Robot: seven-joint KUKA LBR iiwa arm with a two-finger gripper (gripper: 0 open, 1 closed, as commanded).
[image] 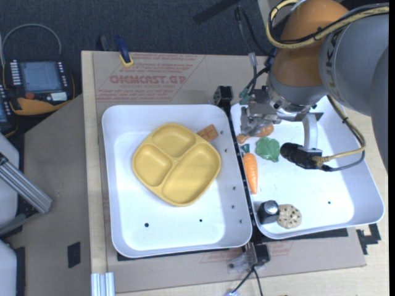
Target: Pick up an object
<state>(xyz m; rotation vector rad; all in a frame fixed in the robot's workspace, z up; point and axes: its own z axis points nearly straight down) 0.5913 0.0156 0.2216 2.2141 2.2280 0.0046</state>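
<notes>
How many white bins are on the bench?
2. The left bin holds a yellow divided plate; the right bin holds a carrot and a cookie.

Camera view: single fixed station, mounted above the surface (92, 184), looking down at a slant.
Facing: far edge of the surface toward 12 o'clock, near edge toward 6 o'clock.
Range: moderate; both white bins fit whole in the field, left bin (120, 184) toward 9 o'clock, right bin (352, 196) toward 3 o'clock.
Margin: dark floor (154, 17) beyond the far edge at 12 o'clock.
Arm (364, 48): enters from 2 o'clock, large and close to the lens.
</notes>
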